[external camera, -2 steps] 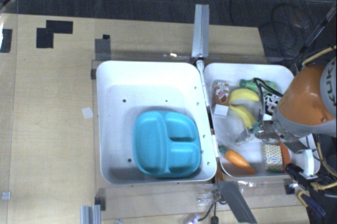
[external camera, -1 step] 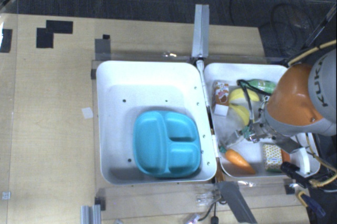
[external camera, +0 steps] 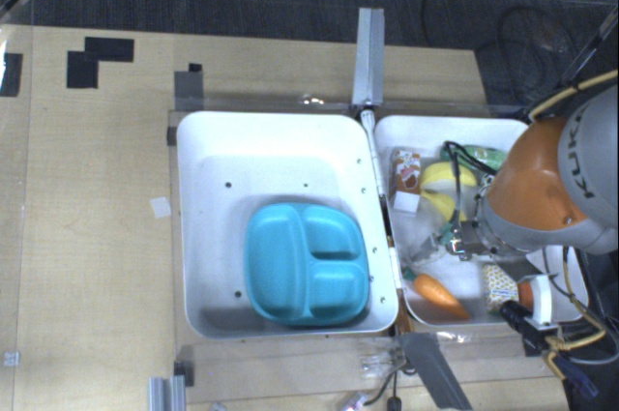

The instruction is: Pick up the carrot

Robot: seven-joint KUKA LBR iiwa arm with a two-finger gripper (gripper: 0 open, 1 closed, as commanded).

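The carrot (external camera: 437,293) is orange and lies on the floor of the right bin (external camera: 387,196), near its front left corner. My gripper (external camera: 456,243) hangs in the right bin just above and to the right of the carrot, below the arm's orange band (external camera: 535,175). The arm's bulk covers most of the gripper. Nothing shows between the carrot and the bin floor, so the carrot rests free.
A blue divided plate (external camera: 308,262) sits in the left bin (external camera: 222,167). In the right bin are a yellow fruit (external camera: 441,179), a brown packet (external camera: 407,172), a green item (external camera: 481,156) and a patterned item (external camera: 498,281). A metal post (external camera: 368,56) stands behind the bins.
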